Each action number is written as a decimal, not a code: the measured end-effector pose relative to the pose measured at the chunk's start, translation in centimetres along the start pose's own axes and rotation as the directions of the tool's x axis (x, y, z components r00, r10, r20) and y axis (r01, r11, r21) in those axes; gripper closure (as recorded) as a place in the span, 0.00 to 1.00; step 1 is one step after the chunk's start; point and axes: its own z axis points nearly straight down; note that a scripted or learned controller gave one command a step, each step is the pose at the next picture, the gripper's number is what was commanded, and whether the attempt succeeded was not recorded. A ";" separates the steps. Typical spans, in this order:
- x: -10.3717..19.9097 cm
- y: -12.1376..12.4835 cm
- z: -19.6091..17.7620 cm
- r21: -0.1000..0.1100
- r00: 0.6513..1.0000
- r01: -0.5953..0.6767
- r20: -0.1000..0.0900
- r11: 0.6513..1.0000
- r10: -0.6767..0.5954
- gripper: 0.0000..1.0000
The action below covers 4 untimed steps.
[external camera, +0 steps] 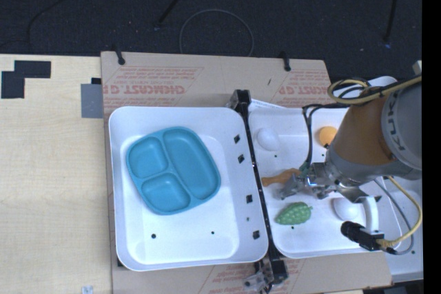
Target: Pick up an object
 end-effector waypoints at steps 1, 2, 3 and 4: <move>0.0 0.0 1.1 -0.004 1.000 -0.002 0.001 1.000 0.002 0.00; -0.1 0.0 0.0 -0.006 1.000 -0.009 0.001 1.000 0.009 1.00; 0.6 -0.1 -4.5 -0.009 1.000 0.001 0.002 1.000 -0.001 1.00; 0.3 -1.0 -10.1 -0.010 1.000 0.000 0.003 1.000 0.000 1.00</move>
